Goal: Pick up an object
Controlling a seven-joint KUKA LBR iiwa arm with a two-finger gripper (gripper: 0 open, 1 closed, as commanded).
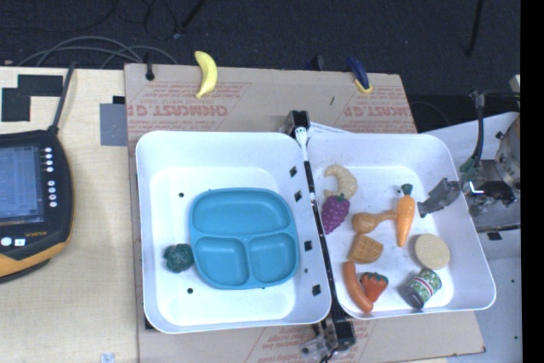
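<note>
The right bin [459, 150] holds several toy foods: an orange carrot [405, 218], purple grapes [335, 212], a tan curved piece [342, 178], a brown drumstick shape [371, 223], a waffle piece [365, 250], a round beige disc [432, 252], a green can [422, 287], a red-orange sausage [356, 286] and a red strawberry-like piece [375, 283]. My gripper [442, 196] hangs over the bin's right side, just right of the carrot and above the disc. Nothing shows in its grasp.
The left bin [161, 157] carries a blue divided plate [243, 235] with a dark green broccoli piece [178, 258] at its left. A yellow clamp [205, 72] and a blue clamp [360, 74] sit on the cardboard behind. A pendant [30, 195] lies far left.
</note>
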